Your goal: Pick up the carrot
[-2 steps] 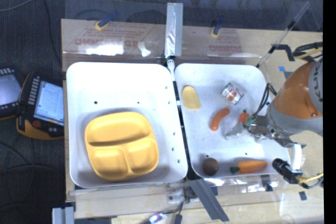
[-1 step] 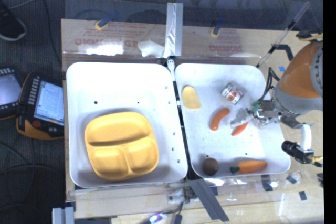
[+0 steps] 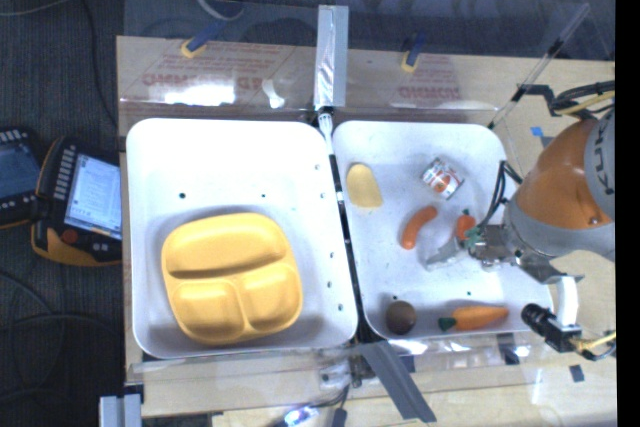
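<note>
The carrot (image 3: 478, 318) lies flat near the front wall of the right bin (image 3: 420, 143). It is orange, with a small green top pointing left. My gripper (image 3: 452, 252) hangs low over the middle of the right bin, reaching in from the right, roughly a carrot's length behind the carrot and apart from it. The grey arm with its orange band (image 3: 565, 187) rises behind it at the bin's right edge. Nothing shows in the gripper.
The right bin also holds a yellow piece (image 3: 363, 185), a small can (image 3: 441, 178), a red-orange sausage shape (image 3: 418, 226), a small orange bit (image 3: 465, 224) by the gripper, and a brown round fruit (image 3: 401, 316) left of the carrot. A yellow divided tray (image 3: 232, 273) lies in the left bin.
</note>
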Motion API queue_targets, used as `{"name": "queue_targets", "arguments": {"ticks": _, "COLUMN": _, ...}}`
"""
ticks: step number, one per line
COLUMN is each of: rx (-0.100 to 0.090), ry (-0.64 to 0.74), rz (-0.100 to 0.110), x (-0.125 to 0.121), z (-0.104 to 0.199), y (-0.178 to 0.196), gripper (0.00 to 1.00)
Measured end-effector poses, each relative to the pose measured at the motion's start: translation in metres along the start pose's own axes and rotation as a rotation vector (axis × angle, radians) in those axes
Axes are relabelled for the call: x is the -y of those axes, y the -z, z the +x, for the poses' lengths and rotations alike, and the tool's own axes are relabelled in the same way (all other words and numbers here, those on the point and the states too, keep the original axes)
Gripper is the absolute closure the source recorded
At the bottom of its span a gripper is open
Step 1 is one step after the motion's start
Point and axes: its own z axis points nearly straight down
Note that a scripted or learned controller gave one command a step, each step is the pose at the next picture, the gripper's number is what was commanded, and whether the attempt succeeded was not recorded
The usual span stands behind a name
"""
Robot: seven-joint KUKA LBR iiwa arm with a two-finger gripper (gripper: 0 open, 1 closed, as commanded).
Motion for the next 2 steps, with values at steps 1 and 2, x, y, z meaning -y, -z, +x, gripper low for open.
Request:
{"name": "queue_targets", "arguments": {"ticks": 1, "rx": -0.005, "ry": 0.036, "rz": 0.006, "x": -0.081, "z": -0.009, "y": -0.003, "gripper": 0.00}}
{"name": "queue_targets", "arguments": {"ticks": 2, "rx": -0.024, "ry": 0.006, "rz": -0.005, "x": -0.008, "z": -0.025, "y": 0.004, "gripper": 0.00}}
